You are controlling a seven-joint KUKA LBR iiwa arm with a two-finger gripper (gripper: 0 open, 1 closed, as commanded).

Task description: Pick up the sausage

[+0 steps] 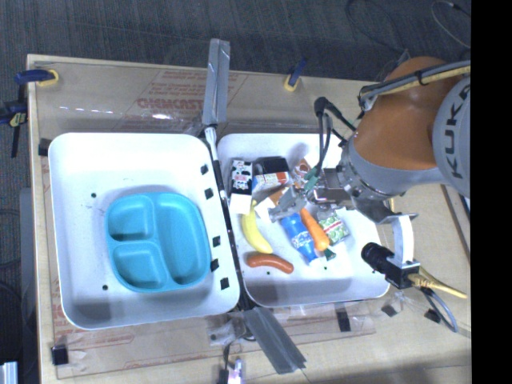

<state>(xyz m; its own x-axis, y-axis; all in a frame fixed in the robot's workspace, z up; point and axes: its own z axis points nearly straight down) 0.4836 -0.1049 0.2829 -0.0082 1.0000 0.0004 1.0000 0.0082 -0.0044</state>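
sausage (pixel 269 262) lies free near the front of the right bin (pixel 362 288), just beside the banana (pixel 254 232). gripper (pixel 293 201) hovers over the clutter farther back; whether it is wide or narrow, i cannot tell. approach step: next it must shift forward, then descend.

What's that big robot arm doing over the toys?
The arm's pincer hangs over the heap of play food in the right bin. It is meant to pick up the sausage, which lies untouched near the front of that bin, beside the banana. A blue plate sits in the left bin.
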